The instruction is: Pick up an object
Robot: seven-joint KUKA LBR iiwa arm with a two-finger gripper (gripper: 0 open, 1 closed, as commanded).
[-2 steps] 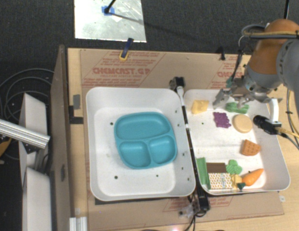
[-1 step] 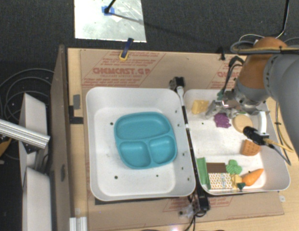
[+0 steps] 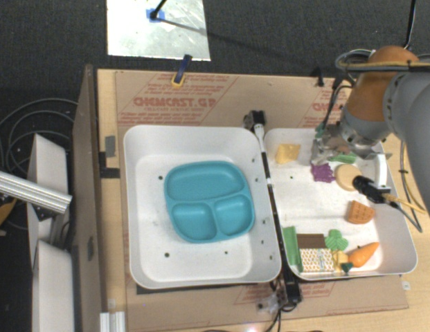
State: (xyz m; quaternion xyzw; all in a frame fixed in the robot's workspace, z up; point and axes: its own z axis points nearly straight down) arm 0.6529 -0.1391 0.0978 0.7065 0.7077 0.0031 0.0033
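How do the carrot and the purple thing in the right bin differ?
The carrot is orange, long and tapered; the purple thing is small and bumpy. The carrot lies near the bin's front right corner, away from the gripper; the purple thing sits just beside it. Both rest in the right bin.

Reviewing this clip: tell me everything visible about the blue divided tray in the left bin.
The blue divided tray looks like matte teal plastic, a rounded rectangle with three compartments: one long section at the far side and two smaller ones nearer the camera. It lies flat, slightly rotated, near the middle of the left bin. Nothing sits in it, and nothing but the bin floor touches it.
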